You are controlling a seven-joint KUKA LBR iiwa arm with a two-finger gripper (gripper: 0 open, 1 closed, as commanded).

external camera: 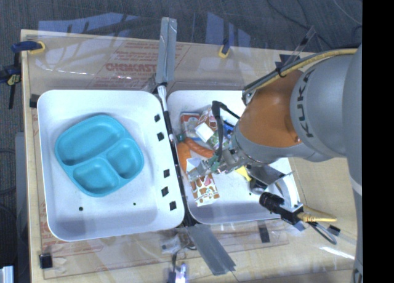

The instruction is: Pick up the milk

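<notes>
Reference for everything: the orange carrot-shaped toy (196,147) in the right-hand bin.

Bench (92,48) runs under the lot, with a clear sheet on top.

My arm (320,109) comes in from the right of the carrot. The body is grey, and the orange band (271,122) hangs just right of the carrot, covering the middle of that bin.

Left bin (61,214) sits left of the carrot, across the shared wall.

Right bin (228,211) is the one the carrot lies in. The carrot is close to the bin's left wall, and bare floor shows on the carrot's near-right side.

Blue three-compartment tray (98,152) is well left of the carrot, lying flat in the left bin and turned on a diagonal.

My claw (218,162) is low over the clutter, just right of the carrot's right end and slightly to its near side. I can't tell if it's open or closed because the wrist blocks the view.

Printed red-and-white packet (206,189) lies flat on the near side of the carrot.

Crumpled printed wrapper (192,119) is on the far side of the carrot, toward the far wall.

Milk (202,131) is a small white carton, as best I can make out. It's just beyond the carrot on its far side, between carrot and wrapper. I can't tell whether it's touching the carrot or just beside it.

Small grey-white scrap (196,166) is just on the carrot's near side, between it and the packet.
</notes>
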